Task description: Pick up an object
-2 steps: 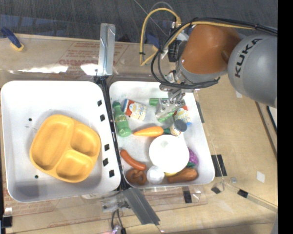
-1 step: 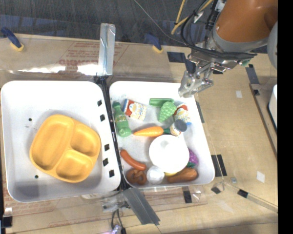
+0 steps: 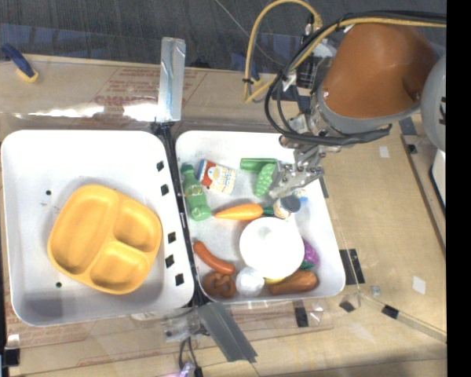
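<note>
The two-finger metal gripper (image 3: 294, 181) hangs over the right white bin (image 3: 330, 234); I cannot tell its jaw state. Just left lies a smooth tapered orange plastic carrot (image 3: 237, 211), long axis left-right, tip pointing left

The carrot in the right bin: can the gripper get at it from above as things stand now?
Probably yes. The carrot lies flat on the bin floor with its top uncovered, and the gripper is just to its upper right. The white plate and green bottle lie close beside it, leaving little room for the fingers.
</note>
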You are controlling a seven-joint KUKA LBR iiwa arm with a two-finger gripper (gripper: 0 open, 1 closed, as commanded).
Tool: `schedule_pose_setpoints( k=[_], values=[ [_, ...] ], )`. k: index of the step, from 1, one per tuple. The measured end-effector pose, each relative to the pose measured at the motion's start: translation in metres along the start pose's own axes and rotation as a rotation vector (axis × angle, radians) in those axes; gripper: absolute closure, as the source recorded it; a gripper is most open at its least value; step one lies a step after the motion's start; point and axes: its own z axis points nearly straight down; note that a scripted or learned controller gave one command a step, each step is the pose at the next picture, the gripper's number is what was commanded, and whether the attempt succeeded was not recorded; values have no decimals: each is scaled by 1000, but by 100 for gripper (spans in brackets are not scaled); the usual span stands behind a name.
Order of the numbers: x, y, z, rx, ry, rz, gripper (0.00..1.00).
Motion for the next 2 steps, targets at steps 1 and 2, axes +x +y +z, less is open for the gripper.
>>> schedule_pose_setpoints(
  k=[1,2],
  values=[
    [-27,34,40,0,-1,40,100],
    [-52,-65,1,7,0,21,100]
  ],
)
